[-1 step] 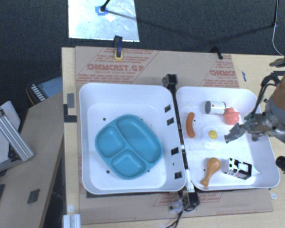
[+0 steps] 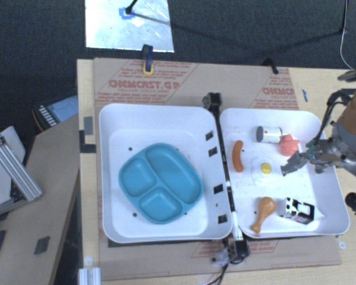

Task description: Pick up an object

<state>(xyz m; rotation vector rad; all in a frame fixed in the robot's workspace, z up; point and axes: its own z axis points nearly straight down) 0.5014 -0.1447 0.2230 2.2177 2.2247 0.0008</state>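
The right bin (image 2: 332,218) holds several small objects: an orange sausage (image 2: 238,155), a grey and white can (image 2: 268,135) lying on its side, a pink piece (image 2: 289,145), a fried egg (image 2: 265,168), a brown drumstick (image 2: 262,213) and a black and white box (image 2: 298,211). My gripper (image 2: 294,163) hangs over the middle right of this bin, just below the pink piece and right of the egg. Nothing shows in its grasp. The arm (image 2: 350,138) comes in over the bin's right rim.
A blue divided plate (image 2: 160,183) lies in the left bin (image 2: 115,123). A black divider (image 2: 222,165) runs between the two bins. The bins rest on a cardboard sheet (image 2: 166,82), with a yellow and blue clamp (image 2: 148,59) at its back edge.
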